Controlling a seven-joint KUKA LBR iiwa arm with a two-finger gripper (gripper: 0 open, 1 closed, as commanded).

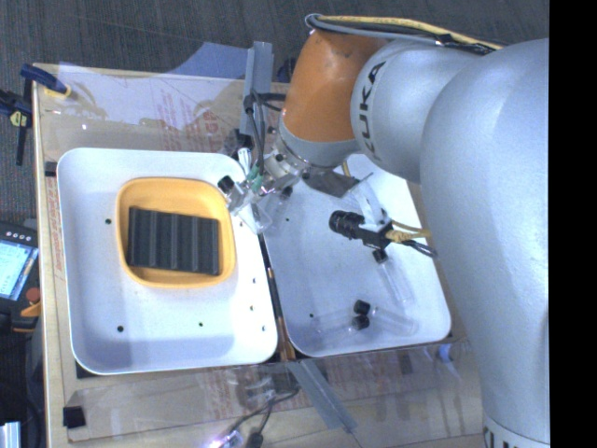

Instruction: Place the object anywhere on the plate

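Two white bins (103,329) side by side. One yellow plate (173,195), bearing a dark ridged block (177,241), just beside the hand (252,192). Hand open or closed: cannot tell.

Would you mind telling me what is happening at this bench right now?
The KUKA arm reaches in from the right. Its gripper hangs over the seam between the two white bins, just beside the right rim of the yellow plate in the left bin. A dark ridged block lies on the plate. A small clear and black item lies in the right bin. Whether the gripper carries anything cannot be made out.
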